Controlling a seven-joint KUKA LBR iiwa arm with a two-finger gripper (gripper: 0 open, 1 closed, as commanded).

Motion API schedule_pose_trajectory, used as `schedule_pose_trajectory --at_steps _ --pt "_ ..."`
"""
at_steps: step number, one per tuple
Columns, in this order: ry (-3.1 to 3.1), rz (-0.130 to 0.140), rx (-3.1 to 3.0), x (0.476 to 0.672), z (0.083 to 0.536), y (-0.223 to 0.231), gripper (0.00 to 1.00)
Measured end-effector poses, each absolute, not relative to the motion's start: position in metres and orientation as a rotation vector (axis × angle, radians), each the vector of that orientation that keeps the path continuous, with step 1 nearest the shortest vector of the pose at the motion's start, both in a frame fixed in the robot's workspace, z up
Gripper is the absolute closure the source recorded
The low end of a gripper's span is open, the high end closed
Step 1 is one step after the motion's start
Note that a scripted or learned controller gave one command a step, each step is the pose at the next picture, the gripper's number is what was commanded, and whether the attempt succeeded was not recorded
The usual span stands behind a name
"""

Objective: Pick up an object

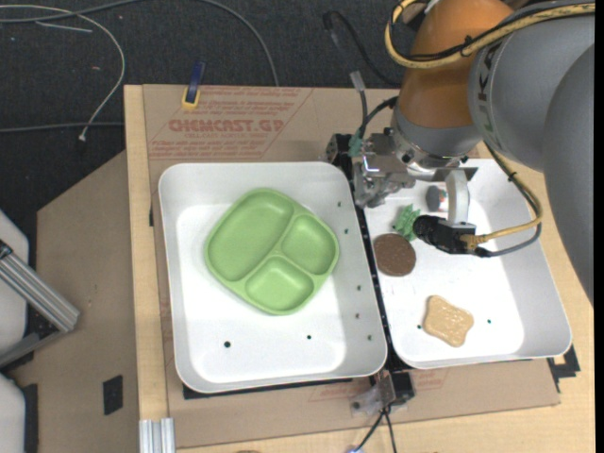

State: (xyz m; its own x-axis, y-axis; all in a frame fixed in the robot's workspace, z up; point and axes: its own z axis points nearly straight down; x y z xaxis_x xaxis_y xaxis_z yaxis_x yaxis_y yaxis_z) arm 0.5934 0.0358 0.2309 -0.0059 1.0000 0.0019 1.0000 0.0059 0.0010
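Tan toast-shaped piece (446,320) — lumpy, flat in right bin (528,281)

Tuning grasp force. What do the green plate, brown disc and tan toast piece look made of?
Green plate: looks like moulded plastic, satin, going by its uniform colour and soft rounded dividers.
Brown disc: matte, dark, slightly mottled; possibly a plastic or rubber toy patty, too small to say which.
Toast piece: tan, speckled, matte surface; probably toy food in plastic or foam, unclear.
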Motion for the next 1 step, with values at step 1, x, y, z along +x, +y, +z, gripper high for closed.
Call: schedule_pose_trajectory --at_steps 1 --pt "-2.225 0.002 -2.21 0.5848 0.2161 0.0923 1.0"
